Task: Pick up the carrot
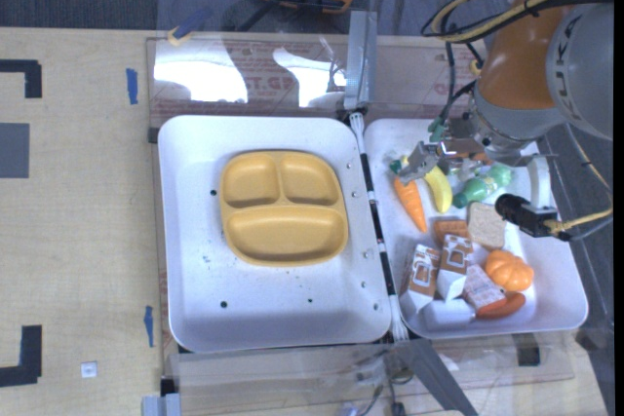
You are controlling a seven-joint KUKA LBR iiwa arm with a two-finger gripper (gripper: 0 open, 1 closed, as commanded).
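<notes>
The orange carrot lies in the right bin, near its left wall, with the thick end at the top and the tip pointing down. My gripper hangs just above and to the right of the carrot's thick end, beside a yellow banana-like piece. The grey arm with its orange band comes in from the upper right. Nothing visibly hangs from the gripper.
A yellow divided plate sits in the left bin. The right bin also holds a green item, a bread slice, brown packets, an orange round fruit, a red sausage and a white piece.
</notes>
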